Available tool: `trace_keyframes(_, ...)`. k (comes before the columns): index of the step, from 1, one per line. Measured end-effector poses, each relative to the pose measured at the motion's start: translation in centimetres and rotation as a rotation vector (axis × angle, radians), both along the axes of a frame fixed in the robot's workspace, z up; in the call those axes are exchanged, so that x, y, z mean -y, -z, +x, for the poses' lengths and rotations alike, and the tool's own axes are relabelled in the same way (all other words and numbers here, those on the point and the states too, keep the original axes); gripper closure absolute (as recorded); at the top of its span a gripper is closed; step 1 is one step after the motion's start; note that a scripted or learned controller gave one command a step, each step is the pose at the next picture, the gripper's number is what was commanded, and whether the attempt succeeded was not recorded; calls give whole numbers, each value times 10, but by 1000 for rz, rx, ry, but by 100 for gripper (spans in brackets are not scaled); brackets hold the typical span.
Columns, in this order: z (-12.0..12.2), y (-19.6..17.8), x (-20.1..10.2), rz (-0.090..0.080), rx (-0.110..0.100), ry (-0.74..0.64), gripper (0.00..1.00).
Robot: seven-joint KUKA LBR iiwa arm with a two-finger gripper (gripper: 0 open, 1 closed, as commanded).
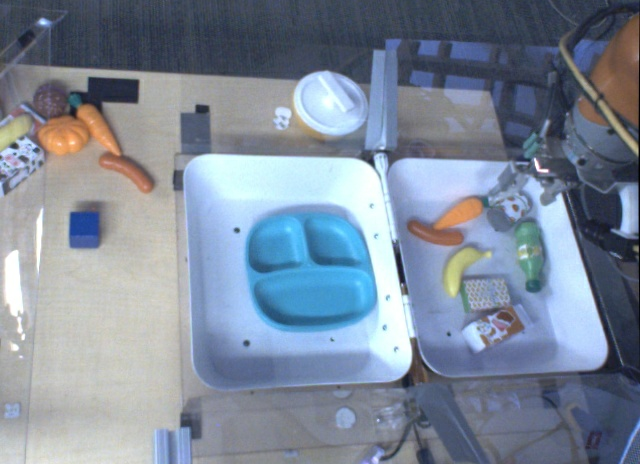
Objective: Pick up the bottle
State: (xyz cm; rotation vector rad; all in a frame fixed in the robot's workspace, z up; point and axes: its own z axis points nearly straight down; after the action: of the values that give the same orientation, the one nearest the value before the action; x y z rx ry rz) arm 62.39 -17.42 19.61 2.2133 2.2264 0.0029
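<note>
The green bottle [529, 255] lies in the right bin [575, 337], near its right wall, with its pale top end pointing toward the bin's far side. My gripper [522, 194] hangs over the far right part of that bin, just beyond the bottle's top end and next to the orange carrot's [460, 213] tip. Its fingers stand apart with nothing between them. The grey arm with its orange band [612, 72] comes in from the right edge.
The right bin also holds a red sausage [436, 234], a banana [461, 268], a small patterned box [485, 293] and a small carton [495, 328]. A blue divided tray [312, 270] lies in the left bin [215, 352]. Toy food and a blue cube [85, 229] sit on the bench at left.
</note>
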Motion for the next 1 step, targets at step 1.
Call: trace_keyframes(1,-30,89,26,-3,6,-140,0)
